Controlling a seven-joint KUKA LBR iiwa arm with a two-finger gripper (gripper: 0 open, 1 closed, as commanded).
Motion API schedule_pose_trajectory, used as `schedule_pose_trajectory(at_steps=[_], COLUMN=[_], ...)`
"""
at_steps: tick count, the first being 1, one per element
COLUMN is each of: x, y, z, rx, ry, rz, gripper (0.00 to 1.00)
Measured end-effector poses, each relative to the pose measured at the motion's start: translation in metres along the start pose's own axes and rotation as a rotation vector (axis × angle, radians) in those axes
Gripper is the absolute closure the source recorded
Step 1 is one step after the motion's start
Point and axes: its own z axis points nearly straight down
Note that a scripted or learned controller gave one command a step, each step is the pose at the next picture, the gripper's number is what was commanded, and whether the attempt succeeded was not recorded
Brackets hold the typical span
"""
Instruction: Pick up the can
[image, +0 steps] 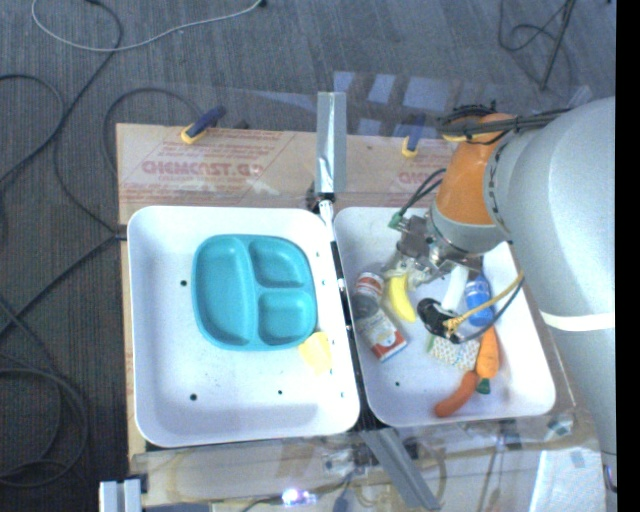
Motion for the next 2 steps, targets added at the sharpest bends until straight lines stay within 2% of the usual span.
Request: schedule_pose_trajectory(at_steps=[1,2], x=[-0.067,-0.057], y=[0.026,0.025], z=[0.009,0.008], rx=[-0.001,0.002], ry=[-0.002,0.008], rz=[0.054,0.043], gripper=[1.0,0.0])
